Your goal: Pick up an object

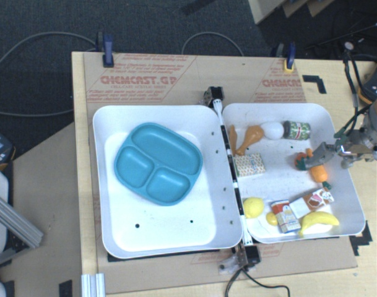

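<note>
pincer (327, 151) right bin | carrot (313, 163) just beside | apart

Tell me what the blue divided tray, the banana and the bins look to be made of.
Blue divided tray: likely moulded plastic, matte, with smooth rounded compartments. Banana: probably a plastic toy, uniform yellow with slight sheen. Left bin and right bin: seemingly thin formed white plastic, with rounded corners and a soft gloss.

A blue three-compartment plate (158, 163) lies in the left white bin (176, 231). Two blue clamps (106, 48) grip the tabletop's (176, 79) far edge, with black cables (39, 42) on the dark floor beyond.
</note>
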Tool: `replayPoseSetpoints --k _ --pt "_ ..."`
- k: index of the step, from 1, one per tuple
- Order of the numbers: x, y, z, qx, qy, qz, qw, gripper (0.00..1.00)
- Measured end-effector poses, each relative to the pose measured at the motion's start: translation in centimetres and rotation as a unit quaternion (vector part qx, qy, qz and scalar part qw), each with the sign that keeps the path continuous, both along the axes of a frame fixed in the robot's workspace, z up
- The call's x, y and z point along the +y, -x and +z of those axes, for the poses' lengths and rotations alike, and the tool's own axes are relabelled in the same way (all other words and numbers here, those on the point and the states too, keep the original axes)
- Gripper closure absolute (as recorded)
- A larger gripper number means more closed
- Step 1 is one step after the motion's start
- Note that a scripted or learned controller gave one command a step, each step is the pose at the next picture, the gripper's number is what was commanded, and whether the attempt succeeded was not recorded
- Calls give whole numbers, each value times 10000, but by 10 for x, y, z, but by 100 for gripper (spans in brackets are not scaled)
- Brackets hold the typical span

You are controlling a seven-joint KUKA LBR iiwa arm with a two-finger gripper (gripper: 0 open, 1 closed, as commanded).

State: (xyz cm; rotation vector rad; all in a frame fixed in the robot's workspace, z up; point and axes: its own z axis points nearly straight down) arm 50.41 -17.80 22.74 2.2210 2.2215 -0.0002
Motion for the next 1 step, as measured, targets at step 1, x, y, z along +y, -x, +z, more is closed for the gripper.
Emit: replayPoseSetpoints --k 1 --pt "-40 -36 -133 0 -20 14 10000 0"
